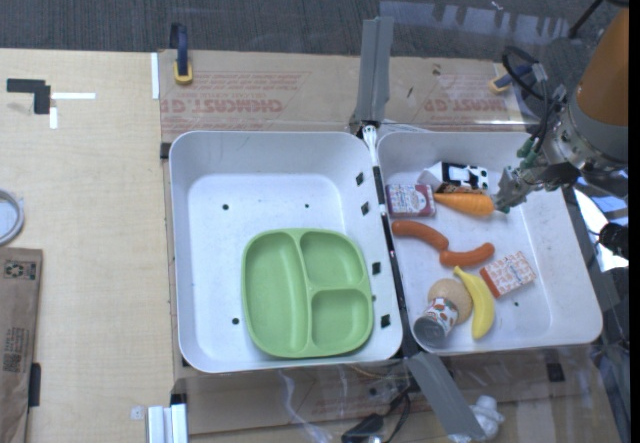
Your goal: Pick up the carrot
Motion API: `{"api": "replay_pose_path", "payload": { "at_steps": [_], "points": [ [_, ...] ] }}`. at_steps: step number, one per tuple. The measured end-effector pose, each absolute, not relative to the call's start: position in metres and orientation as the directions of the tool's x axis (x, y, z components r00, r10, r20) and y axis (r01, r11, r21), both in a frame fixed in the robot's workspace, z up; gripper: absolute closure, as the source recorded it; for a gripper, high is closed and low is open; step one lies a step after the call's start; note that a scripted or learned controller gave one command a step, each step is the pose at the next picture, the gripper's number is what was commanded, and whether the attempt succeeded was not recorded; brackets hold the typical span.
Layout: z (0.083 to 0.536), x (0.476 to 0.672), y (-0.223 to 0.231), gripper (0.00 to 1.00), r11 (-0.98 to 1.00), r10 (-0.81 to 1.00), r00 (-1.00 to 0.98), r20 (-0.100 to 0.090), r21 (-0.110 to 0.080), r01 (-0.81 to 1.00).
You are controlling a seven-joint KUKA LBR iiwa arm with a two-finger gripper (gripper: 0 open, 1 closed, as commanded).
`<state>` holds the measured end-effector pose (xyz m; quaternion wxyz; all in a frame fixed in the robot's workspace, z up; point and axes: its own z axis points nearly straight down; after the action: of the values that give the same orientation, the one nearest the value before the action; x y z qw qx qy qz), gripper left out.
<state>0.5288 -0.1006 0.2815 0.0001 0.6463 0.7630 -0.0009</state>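
Gripper (506, 193) low at the carrot's right tip, right bin (575, 261).
Whether it is open or closed cannot be told. Orange carrot (463, 201) lies in the bin's upper middle, beside a red packet (410, 199), above two sausages (442, 242); green divided plate (306, 292) sits lower centre.

We see glossy white plastic bins (190, 231), a matt green plastic tray (305, 291), a pale wood-look table (80, 161), brown cardboard (250, 91).

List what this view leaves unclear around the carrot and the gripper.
- Gripper fingers: small and blurred at the carrot's right tip, so open, shut or gripping is unreadable.
- Arm: cut off by the right edge.
- Black-and-white item behind the carrot: too small to identify.
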Motion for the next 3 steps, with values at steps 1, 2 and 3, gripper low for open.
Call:
{"api": "replay_pose_path", "payload": {
  "at_steps": [1,2,3],
  "points": [
    [0.281,0.529,-0.101,0.00,0.165,0.986,-0.165,-0.001,-0.001,0.986],
    [0.283,0.518,-0.098,0.00,0.076,0.997,-0.076,0.000,-0.003,0.997],
    [0.232,0.583,-0.145,0.00,0.453,0.891,-0.453,-0.002,0.000,0.891]
  ]
}}
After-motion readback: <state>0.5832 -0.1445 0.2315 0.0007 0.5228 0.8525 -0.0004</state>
